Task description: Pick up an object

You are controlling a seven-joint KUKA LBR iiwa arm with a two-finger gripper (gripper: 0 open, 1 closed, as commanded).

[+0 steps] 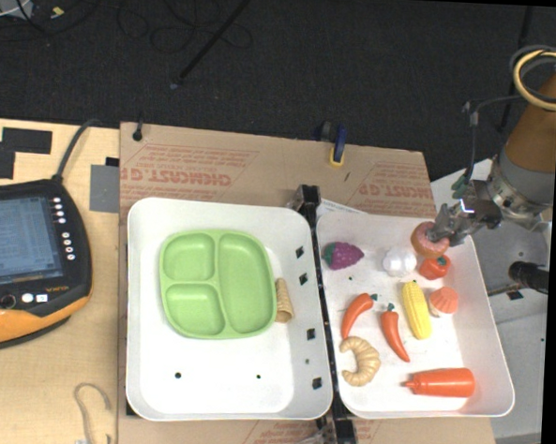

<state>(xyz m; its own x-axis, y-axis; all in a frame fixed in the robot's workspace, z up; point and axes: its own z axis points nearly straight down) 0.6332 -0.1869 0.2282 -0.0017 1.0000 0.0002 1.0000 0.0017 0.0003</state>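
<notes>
The right bin (491,347) holds several toy foods: a purple grape bunch (344,255), a white garlic (399,261), a red tomato (434,267), a yellow corn cob (415,309), a pink shell-like piece (443,300), two red chili peppers (356,313) (394,332), a tan croissant (361,359) and an orange-red bottle (440,381). My gripper (450,225) hovers over the bin's far right corner. A pinkish round fruit (426,240) sits right at its tip; whether it is gripped I cannot tell.
The left bin (147,368) carries a green divided plate (216,283) and a small tan roll (284,299) by the dividing wall. A teach pendant (22,257) lies on the bench at far left. A blue-yellow clamp (337,147) stands behind the bins.
</notes>
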